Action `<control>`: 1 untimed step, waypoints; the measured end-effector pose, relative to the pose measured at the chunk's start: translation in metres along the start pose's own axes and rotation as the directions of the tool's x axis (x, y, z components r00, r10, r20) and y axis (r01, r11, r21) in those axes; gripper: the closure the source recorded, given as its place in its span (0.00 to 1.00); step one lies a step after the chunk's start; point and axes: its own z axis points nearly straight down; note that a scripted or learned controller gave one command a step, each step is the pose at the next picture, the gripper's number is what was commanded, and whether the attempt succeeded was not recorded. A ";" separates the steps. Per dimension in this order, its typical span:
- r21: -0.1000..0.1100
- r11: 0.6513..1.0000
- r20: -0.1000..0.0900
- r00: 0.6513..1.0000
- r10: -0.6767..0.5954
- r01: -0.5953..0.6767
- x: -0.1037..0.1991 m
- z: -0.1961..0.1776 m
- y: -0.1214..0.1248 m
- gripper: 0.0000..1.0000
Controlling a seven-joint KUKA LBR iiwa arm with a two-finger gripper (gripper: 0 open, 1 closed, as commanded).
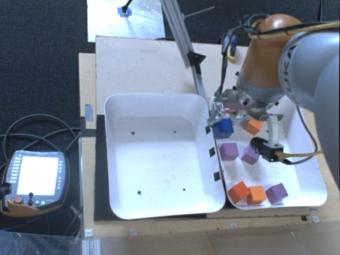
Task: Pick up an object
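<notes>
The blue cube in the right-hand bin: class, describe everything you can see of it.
The small blue cube looks like matt foam or painted wood, with flat faces and crisp edges. It sits tilted at the upper left of the right white bin, close to the wall shared with the left white bin. The grey arm's gripper is directly over its upper left corner, hiding part of it. Whether the cube is lifted or resting cannot be told. The purple cube lies just below, apart.
</notes>
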 end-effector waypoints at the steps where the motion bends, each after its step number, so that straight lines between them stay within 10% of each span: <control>1: 0.002 1.000 0.001 1.000 0.002 -0.002 0.044 0.010 0.020 1.00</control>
